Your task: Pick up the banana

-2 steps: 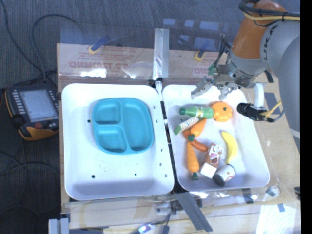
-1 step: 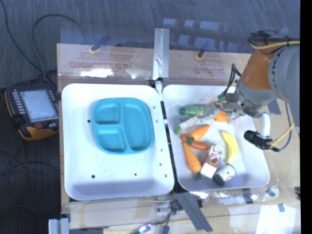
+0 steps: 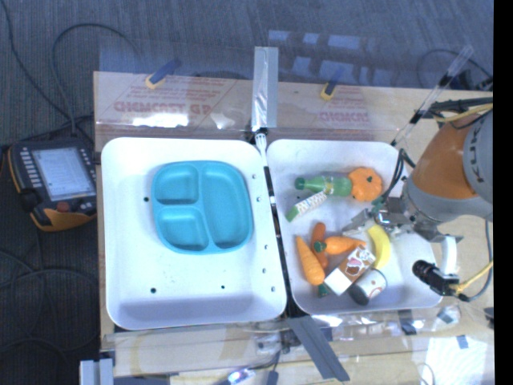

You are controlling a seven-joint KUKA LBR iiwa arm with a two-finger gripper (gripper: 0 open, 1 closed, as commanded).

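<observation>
The yellow banana (image 3: 380, 245) lies in the right bin (image 3: 337, 152), near its right wall, curving from upper left to lower right. My gripper (image 3: 380, 217) is low in that bin, right at the banana's upper end. The grey wrist and orange band rise behind it to the right. Where the gripper meets the banana is too small and cluttered to make out, and I cannot tell whether the two touch.
Packed close around the banana are an orange carrot piece (image 3: 343, 245), a longer carrot (image 3: 309, 261), a brown-and-white carton (image 3: 351, 269) and a dark can (image 3: 371, 286). A green bottle (image 3: 325, 185) and an orange fruit (image 3: 367, 183) lie further back. The left bin holds a blue divided plate (image 3: 200, 205).
</observation>
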